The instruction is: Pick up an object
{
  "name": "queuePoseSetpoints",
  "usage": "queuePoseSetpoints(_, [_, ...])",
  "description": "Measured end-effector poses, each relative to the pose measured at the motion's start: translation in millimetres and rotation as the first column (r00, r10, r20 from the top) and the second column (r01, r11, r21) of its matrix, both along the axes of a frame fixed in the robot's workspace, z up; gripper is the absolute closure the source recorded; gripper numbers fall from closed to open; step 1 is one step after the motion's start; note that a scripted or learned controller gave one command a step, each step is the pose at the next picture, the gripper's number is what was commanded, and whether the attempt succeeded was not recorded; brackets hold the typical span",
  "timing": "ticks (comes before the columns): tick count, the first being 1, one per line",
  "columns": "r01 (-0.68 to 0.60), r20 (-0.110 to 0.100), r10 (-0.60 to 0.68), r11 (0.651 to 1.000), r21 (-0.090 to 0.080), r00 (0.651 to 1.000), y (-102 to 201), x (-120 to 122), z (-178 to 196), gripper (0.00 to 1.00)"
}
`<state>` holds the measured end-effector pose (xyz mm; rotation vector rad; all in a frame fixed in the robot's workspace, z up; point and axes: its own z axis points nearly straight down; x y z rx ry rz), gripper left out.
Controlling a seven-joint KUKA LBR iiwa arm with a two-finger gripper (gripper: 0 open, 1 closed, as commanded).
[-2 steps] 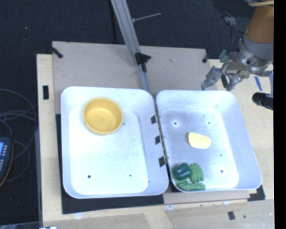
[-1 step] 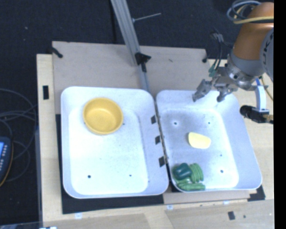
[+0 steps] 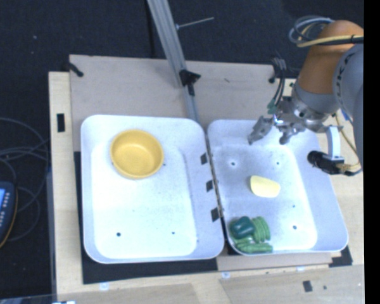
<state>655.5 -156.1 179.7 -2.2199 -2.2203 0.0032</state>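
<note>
- the gripper (image 3: 270, 132) hangs over the far edge of the right bin (image 3: 320, 189), with its jaws spread apart and nothing between them.
- candidate objects in that bin: a pale yellow piece (image 3: 265, 186) lies near the middle, well apart from the gripper; a green cluster (image 3: 250, 230) sits in the near left corner, touching or almost touching the bin's wall.
- the left bin (image 3: 145, 233) holds a yellow bowl (image 3: 137, 153) in its far left part, well apart from the arm.
- risk one: the pale yellow piece looks low and rounded; jaws closing on it from above may slip off its curved top or push it aside instead of gripping it.
- risk two: the green cluster crowds the corner; a finger coming down there may strike the rim or the divider between the bins, and the jaws may close on only part of the cluster.
- risk three: the bowl's wide rim may not fit the jaw span unless one wall is pinched; a centred descent would close on air.
- hedge: the slanted view does not show the gripper's height above the bin floor, so a closure too high remains possible.
- judgement: no object is yet secured; the pick is not begun.
</note>
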Motion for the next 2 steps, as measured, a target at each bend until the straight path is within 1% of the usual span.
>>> queuePoseSetpoints(1, [0.001, -0.002, -0.001, 1.000, 0.000, 1.000, -4.8, -1.6, -62.1, 0.00])
queuePoseSetpoints(2, [0.001, 0.005, -0.001, 1.000, -0.001, 1.000, -5.3, 0.3, -47.7, 1.00])
